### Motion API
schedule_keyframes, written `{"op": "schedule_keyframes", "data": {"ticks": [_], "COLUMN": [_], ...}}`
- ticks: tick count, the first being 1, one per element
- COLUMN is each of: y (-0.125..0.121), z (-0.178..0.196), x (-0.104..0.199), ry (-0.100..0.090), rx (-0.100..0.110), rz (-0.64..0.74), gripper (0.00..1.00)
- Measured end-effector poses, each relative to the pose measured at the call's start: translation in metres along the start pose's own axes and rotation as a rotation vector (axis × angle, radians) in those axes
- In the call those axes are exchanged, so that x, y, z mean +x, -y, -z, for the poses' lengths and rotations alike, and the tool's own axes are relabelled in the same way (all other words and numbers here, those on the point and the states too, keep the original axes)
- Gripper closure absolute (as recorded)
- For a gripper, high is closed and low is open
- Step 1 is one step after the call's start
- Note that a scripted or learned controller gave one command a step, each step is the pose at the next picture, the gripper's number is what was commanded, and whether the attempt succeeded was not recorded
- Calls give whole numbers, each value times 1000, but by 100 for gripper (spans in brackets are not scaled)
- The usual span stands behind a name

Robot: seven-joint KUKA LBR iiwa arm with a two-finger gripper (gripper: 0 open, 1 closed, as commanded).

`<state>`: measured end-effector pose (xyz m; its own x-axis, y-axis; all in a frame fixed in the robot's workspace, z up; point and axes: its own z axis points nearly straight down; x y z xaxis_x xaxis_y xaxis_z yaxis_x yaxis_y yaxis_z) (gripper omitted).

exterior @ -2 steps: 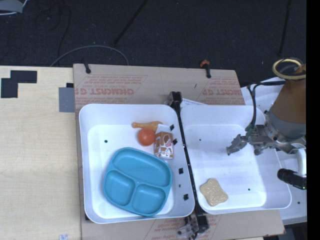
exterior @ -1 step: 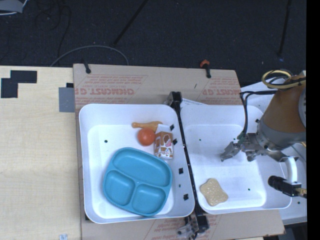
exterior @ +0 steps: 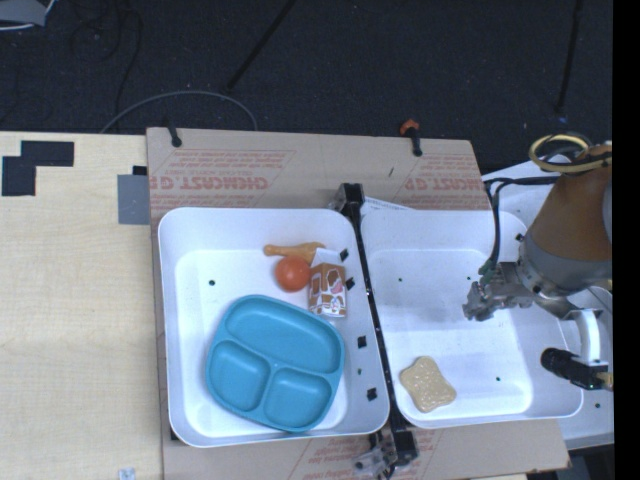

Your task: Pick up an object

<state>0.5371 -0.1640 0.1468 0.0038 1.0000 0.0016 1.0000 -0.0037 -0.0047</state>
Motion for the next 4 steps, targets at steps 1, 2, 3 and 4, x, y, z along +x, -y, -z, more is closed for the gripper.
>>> {"op": "schedule_keyframes", "data": {"ticks": [1, 2, 3, 4], "y": [2, 2, 15, 20], "z": [63, 73, 79, 67], "x": [-3, -4, 55, 107], "ry": [2, 1, -2, -1], "rx": [-8, -4, -1, 0], "rz": [5, 5, 8, 8], "gripper": [100, 100, 100, 100]}}
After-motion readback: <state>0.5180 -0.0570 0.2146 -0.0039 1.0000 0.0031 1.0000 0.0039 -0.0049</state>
